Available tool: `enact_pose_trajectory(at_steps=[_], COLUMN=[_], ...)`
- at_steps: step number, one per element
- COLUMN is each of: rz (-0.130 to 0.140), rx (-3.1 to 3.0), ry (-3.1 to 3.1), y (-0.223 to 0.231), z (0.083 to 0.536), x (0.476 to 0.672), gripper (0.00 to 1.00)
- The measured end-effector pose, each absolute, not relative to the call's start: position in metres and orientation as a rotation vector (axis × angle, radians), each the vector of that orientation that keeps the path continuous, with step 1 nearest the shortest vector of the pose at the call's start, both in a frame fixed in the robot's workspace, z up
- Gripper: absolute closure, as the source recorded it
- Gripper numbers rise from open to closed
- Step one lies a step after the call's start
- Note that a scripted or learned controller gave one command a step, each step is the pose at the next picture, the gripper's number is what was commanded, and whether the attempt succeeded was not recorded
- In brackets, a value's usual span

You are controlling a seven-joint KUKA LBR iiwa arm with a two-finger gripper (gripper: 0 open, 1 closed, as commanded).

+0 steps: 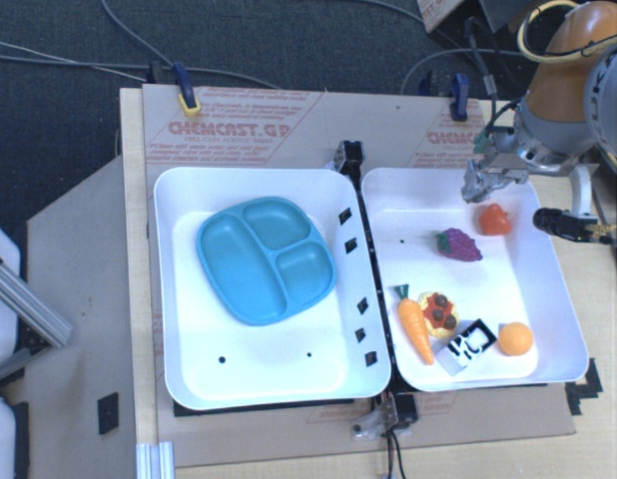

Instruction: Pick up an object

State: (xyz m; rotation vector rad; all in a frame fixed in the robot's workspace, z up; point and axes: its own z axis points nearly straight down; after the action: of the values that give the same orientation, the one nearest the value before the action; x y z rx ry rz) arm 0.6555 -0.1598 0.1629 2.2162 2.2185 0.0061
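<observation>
White bins sit side by side: the left bin (179, 357) holds a blue divided plate (266, 258); the right bin (556, 297) holds a tomato (494, 219), grapes (458, 244), carrot (415, 329) and orange (515, 338). My pincer (481, 190) hovers at the far end, just beside the tomato; its spread I cannot tell.

Blue tray (266, 258); purple grapes (458, 244); orange carrot (415, 330).

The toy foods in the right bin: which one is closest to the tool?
The red tomato, just below the tool; the purple grapes, carrot and orange lie farther away.
</observation>
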Motion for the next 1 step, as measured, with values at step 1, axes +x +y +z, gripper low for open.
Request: enact_pose_trajectory(at_steps=[1], rz=[0.007], rx=[2.215], ry=[2.219], y=[-0.1532], z=[0.2107], x=[0.6613], gripper=[1.0])
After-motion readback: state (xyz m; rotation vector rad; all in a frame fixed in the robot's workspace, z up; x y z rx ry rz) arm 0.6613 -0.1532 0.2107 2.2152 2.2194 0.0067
